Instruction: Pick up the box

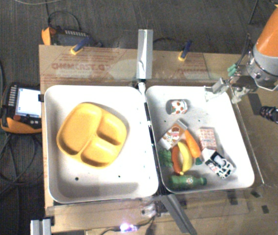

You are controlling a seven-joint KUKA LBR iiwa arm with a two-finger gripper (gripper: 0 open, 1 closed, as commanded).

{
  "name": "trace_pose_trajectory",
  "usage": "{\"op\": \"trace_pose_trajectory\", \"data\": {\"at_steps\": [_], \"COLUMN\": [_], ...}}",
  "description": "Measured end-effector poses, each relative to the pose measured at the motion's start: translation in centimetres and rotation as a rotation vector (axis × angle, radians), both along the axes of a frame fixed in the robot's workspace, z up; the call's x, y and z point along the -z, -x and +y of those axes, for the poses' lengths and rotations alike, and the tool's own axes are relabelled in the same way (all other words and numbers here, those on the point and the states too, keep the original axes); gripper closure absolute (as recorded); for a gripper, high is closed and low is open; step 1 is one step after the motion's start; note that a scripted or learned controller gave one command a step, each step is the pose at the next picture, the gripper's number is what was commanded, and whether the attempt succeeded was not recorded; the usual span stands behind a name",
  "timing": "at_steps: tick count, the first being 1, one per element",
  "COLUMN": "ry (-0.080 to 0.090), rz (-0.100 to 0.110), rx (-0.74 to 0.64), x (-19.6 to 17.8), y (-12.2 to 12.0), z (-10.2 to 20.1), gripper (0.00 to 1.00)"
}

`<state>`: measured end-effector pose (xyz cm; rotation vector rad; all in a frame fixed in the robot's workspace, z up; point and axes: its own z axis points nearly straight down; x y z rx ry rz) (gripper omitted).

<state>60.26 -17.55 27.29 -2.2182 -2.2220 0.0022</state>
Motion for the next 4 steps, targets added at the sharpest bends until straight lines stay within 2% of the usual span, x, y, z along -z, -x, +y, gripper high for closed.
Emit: {"op": "trace_pose_trajectory", "data": {"at_steps": [1, 2, 3, 4], "ry": [0.002, 0.0, 0.0, -0.009], "rz": [0.001, -0.001, -0.007, -0.016], "rx": [0.103, 0.014, -0.01, -0.027], "x": [7.6, 3.4, 18.0, 18.2], "y": [7.0, 8.0, 6.5, -1.8], "z": [-4.9, 0.7, -2.6, -3.6], "gripper": [0.0, 0.0, 0.0, 0.0]}}
